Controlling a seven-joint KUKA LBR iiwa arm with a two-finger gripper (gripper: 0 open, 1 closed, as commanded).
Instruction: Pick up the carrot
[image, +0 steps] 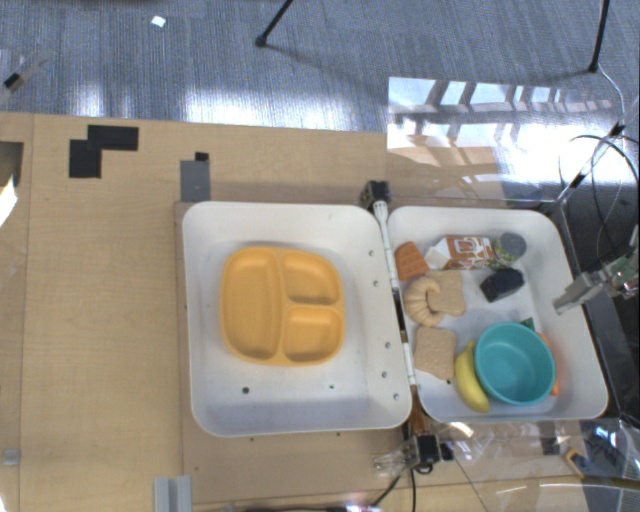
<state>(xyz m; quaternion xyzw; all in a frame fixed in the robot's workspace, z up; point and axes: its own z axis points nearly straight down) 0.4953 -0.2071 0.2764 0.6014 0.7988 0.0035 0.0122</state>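
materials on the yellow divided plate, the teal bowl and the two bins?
Yellow divided plate: looks like moulded plastic, matte, one even colour with soft rounded ridges between compartments.
Teal bowl: probably plastic too, smooth with a slight sheen, thin even rim.
Left bin and right bin: white, likely thin formed plastic, rounded corners and shallow sloped walls; coated metal cannot be ruled out.

Tan wooden bench (100, 330); carried two shallow white bins side by side: left bin (200, 330), right bin (575, 300).
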